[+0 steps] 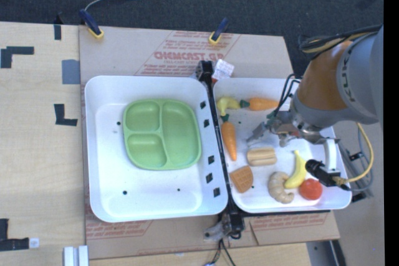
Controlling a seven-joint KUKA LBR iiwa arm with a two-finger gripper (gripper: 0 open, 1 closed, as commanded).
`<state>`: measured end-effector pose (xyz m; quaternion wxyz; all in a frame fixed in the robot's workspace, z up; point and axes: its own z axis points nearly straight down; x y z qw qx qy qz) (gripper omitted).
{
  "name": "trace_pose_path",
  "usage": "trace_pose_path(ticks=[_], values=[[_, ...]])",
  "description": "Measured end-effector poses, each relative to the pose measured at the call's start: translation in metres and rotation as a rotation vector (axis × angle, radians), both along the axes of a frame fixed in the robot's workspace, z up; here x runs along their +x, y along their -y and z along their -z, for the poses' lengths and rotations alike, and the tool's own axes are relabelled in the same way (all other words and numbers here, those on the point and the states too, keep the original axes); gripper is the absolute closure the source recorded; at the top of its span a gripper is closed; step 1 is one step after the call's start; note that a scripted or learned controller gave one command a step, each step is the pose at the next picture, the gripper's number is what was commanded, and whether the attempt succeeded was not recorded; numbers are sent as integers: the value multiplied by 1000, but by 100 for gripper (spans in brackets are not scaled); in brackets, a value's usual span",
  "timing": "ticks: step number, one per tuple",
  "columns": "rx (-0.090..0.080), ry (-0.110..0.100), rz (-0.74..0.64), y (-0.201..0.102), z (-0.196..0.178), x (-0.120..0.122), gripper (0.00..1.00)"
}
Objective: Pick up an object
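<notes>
Toy food filled the right bin (349, 199), and we took that heap as the stock to pick from. We saw a carrot (229, 140) lying lengthwise near the divider between the bins, and a second carrot (262, 103) lying crosswise at the far end, just beside a small yellow and green piece (226, 104). A bread roll (261, 156) sat near the middle, with a brown toast-like piece (242, 179) in front of it. Toward the near right corner we found a pale croissant (280, 187) touching a banana (297, 171), and a red tomato (311, 189) just beside the banana's lower end. The gripper (269, 132) hovered over the bin above the bread roll, just beside it; its fingers (256, 133) stood spread apart with nothing between them. The grey arm (340, 87) reached in from the right. In the left bin (100, 152) we saw a green divided plate (162, 134) lying flat
</notes>
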<state>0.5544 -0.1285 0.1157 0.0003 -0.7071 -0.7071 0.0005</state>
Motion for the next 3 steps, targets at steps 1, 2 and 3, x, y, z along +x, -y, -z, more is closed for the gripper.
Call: trace_pose_path(ticks=[1, 2, 3], values=[[-1, 3, 0, 39, 29, -48, 0], [-3, 5, 0, 40, 20, -47, 100], [1, 2, -3, -42, -69, -6, 100]])
